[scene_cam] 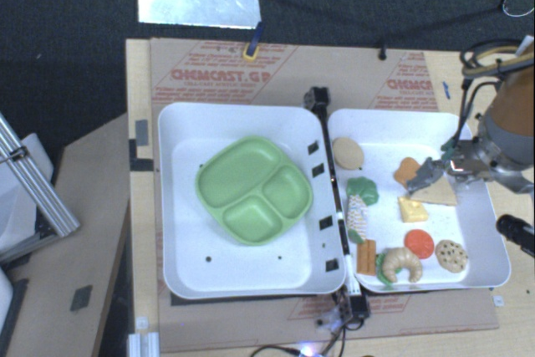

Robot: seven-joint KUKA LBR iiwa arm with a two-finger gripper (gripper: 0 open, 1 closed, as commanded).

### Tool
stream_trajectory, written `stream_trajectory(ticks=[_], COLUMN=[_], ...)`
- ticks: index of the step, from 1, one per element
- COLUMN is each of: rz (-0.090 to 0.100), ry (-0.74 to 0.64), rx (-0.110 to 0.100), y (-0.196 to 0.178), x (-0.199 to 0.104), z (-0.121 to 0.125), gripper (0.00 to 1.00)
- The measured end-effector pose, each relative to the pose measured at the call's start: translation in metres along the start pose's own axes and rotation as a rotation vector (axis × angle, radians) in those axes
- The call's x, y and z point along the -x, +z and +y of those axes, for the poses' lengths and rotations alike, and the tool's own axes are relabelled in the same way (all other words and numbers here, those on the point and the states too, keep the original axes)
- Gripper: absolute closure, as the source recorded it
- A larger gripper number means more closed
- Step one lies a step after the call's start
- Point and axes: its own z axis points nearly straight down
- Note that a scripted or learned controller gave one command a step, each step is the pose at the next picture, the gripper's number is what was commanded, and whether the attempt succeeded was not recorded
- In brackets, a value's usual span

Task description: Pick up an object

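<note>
Gripper (428, 171) hangs low in the right bin (485, 267), over toy food; can't tell if it's spread or pinched. Nearest it: a tan wedge (439, 193), flat, prob. light, stiff plastic, best nipped across its thin edges. Orange piece (406, 170) just left, yellow block (413, 209) below. Green plate (254, 190) sits in the left bin (180, 138)
</note>
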Motion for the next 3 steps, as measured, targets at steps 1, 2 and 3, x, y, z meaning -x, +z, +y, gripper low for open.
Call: stream_trajectory(ticks=[1, 2, 3], rz=[-0.002, -0.001, 0.0], ry=[-0.002, 0.0, 0.001], rx=[0.01, 0.004, 0.004], y=[-0.005, 0.057, 0.118], x=[0.0, -0.006, -0.001], z=[0.002, 0.002, 0.002], gripper=[0.0, 0.0, 0.0])
